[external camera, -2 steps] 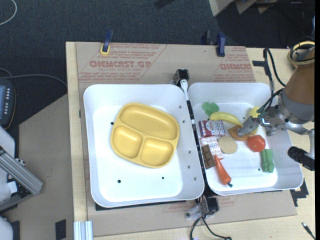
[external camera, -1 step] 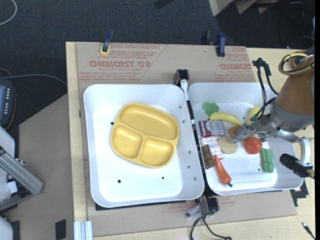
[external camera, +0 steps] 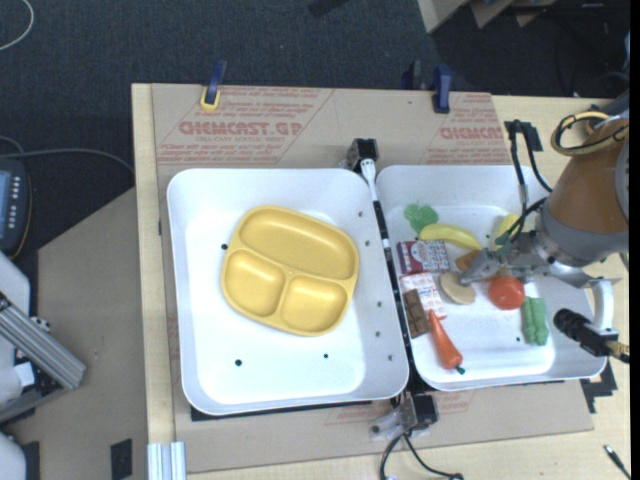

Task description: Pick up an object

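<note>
The right bin holds several toy foods: a yellow banana, a green leafy piece, a red and white box, a tan disc, a red tomato, a green cucumber and an orange carrot. My gripper is low in this bin, reaching in from the right. It sits just right of the banana, above the tan disc and up-left of the tomato. The wrist hides part of what lies under it.
A yellow divided plate lies in the left bin. The grey arm with its orange band covers the right bin's right side. A black cable runs over the bin's far rim. Clamps stand at the bench's back edge.
</note>
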Tool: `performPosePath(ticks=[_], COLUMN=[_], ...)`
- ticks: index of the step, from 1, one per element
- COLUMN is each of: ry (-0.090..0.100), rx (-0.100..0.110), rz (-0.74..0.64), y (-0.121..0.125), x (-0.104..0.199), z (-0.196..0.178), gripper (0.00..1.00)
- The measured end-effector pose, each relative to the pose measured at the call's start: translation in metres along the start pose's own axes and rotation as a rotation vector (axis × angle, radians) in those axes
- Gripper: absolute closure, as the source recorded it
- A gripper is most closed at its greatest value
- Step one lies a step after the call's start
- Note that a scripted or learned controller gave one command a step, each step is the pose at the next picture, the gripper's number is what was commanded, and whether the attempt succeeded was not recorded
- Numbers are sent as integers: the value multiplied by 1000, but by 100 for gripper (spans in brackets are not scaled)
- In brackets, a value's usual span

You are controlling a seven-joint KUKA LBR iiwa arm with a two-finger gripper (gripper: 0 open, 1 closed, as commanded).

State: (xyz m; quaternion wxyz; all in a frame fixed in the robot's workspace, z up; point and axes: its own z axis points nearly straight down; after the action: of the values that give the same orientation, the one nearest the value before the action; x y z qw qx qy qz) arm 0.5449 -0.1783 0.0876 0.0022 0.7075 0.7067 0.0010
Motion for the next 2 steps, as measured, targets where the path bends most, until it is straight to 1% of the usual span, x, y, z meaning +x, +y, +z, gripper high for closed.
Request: performPosePath(ticks=[1, 2], ry=[0, 0], rx=[0, 0], rz=[0, -2], y=[-1, 1], x=[0, 10], z=[-9, -61], gripper=[100, 100])
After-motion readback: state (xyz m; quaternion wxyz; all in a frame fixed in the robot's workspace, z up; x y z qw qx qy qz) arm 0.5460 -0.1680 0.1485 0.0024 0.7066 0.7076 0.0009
